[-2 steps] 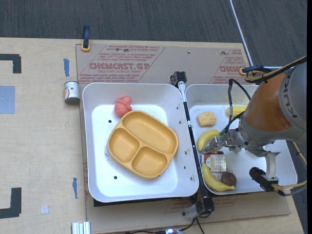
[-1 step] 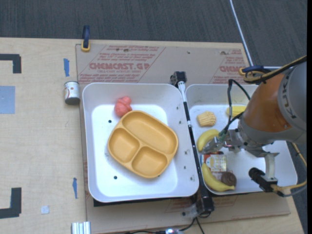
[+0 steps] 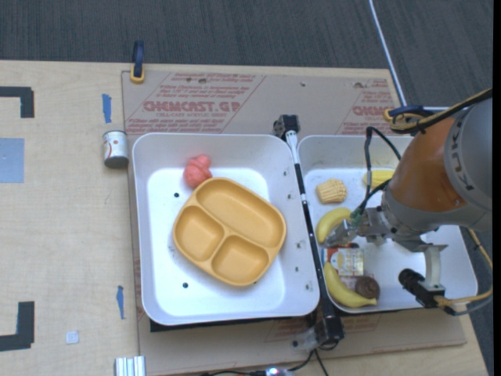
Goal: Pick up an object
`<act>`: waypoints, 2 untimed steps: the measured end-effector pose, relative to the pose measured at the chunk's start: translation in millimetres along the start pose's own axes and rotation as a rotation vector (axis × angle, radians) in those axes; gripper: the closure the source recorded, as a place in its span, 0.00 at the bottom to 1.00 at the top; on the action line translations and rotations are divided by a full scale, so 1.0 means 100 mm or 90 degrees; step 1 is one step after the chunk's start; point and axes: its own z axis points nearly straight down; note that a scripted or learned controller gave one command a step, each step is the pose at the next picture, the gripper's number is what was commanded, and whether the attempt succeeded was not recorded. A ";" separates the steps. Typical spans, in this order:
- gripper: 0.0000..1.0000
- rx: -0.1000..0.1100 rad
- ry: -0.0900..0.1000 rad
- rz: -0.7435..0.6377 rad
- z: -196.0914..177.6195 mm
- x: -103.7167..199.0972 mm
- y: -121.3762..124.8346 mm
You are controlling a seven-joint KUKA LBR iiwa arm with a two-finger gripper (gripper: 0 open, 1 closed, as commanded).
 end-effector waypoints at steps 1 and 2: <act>0.00 -0.002 0.000 0.000 -0.01 0.00 -0.02; 0.00 -0.004 0.001 -0.001 -0.01 0.01 -0.10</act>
